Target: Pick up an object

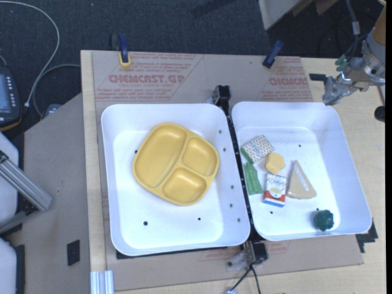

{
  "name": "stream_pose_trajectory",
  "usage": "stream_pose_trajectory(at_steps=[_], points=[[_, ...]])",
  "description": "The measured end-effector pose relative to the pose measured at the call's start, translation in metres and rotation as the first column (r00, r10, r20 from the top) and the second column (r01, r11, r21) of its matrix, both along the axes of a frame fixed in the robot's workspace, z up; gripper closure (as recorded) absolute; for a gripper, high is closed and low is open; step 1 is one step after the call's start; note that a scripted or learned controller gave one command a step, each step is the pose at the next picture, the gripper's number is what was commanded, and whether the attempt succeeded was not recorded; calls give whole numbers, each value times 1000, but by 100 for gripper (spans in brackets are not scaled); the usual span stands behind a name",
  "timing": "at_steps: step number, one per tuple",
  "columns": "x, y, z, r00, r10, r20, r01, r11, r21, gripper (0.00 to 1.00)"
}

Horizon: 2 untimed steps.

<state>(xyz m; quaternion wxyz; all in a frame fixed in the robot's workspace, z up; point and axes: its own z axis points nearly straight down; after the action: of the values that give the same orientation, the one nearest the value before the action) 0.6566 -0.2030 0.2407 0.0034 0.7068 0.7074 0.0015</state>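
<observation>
White bin (343, 133) items are left untouched, no pick is begun, and the tool's (334, 94) grip cannot be told.

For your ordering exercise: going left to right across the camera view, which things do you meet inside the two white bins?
Yellow divided plate → green strip → small red-and-white carton → tan wedge → dark green ball.

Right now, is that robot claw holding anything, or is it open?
Gripper: above the right bin's far corner, nothing seen in it; open or shut cannot be told.
</observation>
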Motion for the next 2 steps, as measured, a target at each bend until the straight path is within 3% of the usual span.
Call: stream_pose_trajectory(at_steps=[2], points=[[2,97,-16,1000,4,-9,-4,1000,4,100]])
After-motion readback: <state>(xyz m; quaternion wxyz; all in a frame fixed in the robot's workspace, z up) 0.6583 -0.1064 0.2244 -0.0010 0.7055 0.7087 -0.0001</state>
